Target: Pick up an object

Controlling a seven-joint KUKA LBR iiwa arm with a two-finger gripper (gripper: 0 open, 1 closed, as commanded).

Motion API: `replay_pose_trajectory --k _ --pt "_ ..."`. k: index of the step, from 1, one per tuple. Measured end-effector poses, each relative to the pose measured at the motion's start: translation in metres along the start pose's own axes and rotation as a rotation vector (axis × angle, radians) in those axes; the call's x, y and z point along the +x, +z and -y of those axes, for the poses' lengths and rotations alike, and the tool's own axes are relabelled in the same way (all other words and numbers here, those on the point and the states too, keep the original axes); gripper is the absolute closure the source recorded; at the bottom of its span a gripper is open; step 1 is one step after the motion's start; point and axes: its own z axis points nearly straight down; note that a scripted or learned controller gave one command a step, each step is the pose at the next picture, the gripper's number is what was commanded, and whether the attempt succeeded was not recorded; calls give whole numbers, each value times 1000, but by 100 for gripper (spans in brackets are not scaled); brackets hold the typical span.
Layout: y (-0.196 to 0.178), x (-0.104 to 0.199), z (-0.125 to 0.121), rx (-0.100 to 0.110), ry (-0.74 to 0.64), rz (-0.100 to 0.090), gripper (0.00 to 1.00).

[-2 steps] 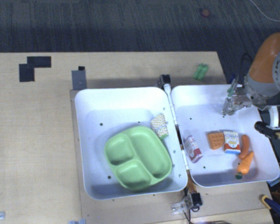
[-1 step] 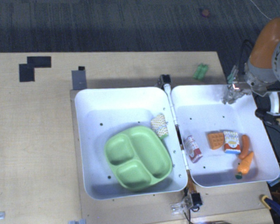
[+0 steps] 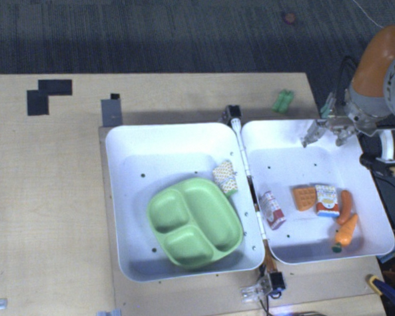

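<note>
1. My fingers (image 3: 325, 134) hang spread over the far right corner of the right bin (image 3: 283, 132) — two grey prongs apart, with nothing between them.
2. My arm reaches in from the right edge, its orange band (image 3: 378, 59) showing above the grey wrist.
3. The right bin holds the small things, all well apart from my fingers, toward its near half: a red-and-white packet (image 3: 273, 209) by the left wall, an orange waffle-like square (image 3: 305, 198), and a small white carton with red and blue print (image 3: 327, 200) just beside it.
4. Two toy carrots lie at the near right — one carrot (image 3: 346, 206) tucked against the carton, the other, with a green tip (image 3: 345, 233), just below it and slanted toward the bin's front wall.
5. The left bin (image 3: 127, 151) carries a green divided plate (image 3: 195, 221) with three compartments, sitting tilted in the near half.
6. A small patterned cloth-like object (image 3: 225, 176) rests at the plate's far right rim, close to the wall between the bins.
7. On the bench (image 3: 40, 210) beyond the right bin lies a small green object (image 3: 283, 101).
</note>
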Motion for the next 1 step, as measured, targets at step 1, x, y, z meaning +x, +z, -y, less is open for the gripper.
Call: replay_pose_trajectory --k 1 --pt "28 48 77 1 3 -1 0"
